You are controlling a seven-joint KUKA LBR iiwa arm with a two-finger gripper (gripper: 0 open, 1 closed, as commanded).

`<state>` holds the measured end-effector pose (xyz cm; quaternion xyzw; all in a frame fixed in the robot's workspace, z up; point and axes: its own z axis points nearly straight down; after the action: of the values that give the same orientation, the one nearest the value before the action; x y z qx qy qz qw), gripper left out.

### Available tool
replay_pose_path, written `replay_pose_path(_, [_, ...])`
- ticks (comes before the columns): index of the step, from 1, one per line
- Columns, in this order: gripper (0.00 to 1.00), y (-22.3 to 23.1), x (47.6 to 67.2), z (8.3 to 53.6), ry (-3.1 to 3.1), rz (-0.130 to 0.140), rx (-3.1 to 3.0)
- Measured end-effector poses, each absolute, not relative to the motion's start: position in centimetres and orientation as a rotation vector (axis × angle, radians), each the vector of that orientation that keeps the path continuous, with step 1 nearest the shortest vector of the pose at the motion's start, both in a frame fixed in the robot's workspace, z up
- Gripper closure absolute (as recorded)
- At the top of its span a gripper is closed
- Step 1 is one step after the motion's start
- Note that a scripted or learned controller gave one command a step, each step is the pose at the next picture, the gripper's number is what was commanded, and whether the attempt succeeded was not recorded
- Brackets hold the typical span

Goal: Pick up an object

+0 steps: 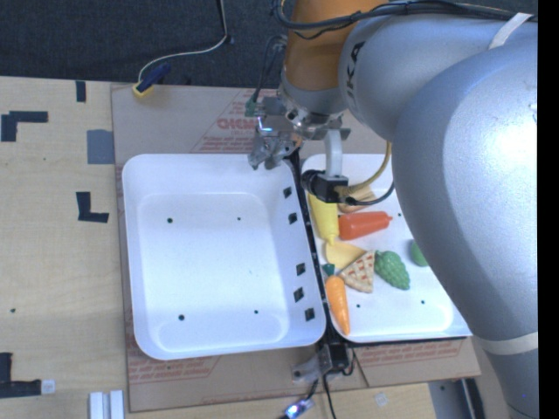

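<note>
Hovering over the far rim where the left bin (144,234) meets the right bin (437,326), the gripper (272,154) hangs at about twelve o'clock from the toy food, and I cannot tell how it is set. The yellow banana (325,216), red pepper (363,224), waffle wedge (359,274), green broccoli (392,269) and orange carrot (337,303) lie clustered along the right bin's nine o'clock side, apart from the gripper

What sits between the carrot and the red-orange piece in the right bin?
In the camera view, a yellow wedge and a waffle-patterned slice lie between the carrot and the red-orange piece.
</note>
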<state>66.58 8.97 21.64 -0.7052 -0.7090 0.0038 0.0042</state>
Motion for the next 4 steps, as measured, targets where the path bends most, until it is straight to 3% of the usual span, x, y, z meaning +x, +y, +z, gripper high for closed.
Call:
replay_pose_path(1, [1.00,13.2,66.6,15.8,-2.222,0.011,-2.212])
replay_pose_path(2, [1.00,17.2,67.0,29.2,-2.233,-0.020,-2.218])
replay_pose_path(3, [1.00,22.4,66.6,19.8,-2.223,0.013,-2.211])
replay_pose_path(4, [1.00,23.5,66.9,35.0,-2.231,-0.023,-2.221])
